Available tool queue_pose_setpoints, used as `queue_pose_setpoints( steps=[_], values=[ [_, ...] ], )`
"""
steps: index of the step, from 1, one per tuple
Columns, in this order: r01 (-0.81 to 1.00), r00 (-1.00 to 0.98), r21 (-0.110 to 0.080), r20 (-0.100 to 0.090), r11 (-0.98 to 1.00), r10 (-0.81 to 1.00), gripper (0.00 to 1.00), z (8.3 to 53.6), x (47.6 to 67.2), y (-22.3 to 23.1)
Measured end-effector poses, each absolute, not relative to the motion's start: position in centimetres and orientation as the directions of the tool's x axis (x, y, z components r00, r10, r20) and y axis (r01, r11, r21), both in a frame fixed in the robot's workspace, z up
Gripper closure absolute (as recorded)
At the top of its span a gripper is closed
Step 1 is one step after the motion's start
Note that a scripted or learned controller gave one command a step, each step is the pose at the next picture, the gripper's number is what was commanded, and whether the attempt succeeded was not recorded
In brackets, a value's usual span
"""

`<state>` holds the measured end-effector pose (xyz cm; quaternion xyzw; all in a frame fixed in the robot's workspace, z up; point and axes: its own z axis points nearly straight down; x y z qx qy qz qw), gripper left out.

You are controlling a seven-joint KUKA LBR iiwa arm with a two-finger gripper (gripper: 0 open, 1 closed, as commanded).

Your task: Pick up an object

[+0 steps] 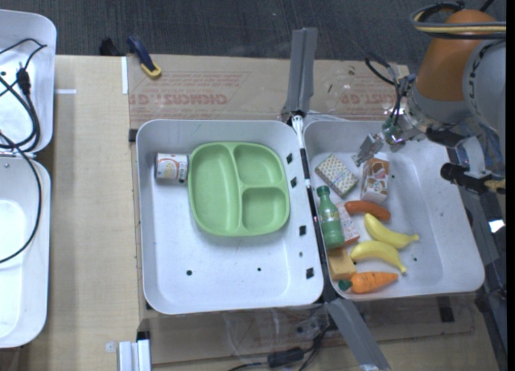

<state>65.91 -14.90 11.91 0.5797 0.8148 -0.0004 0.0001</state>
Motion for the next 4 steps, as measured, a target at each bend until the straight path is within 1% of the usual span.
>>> queue_pose_setpoints(
  steps=[1,2,3,4],
  values=[
    [0.898,-0.440,0.004,-0.003,0.440,0.898,0.00,9.4,61.3,-15.9],
    [0.753,-0.658,0.001,-0.001,0.658,0.753,0.00,9.2,60.8,-11.3],
    [0.758,-0.652,0.002,-0.007,0.652,0.758,1.00,10.2,61.0,-11.8],
    [0.790,-0.614,0.000,-0.001,0.614,0.790,1.00,19.1,63.0,-2.8]
  ],
)
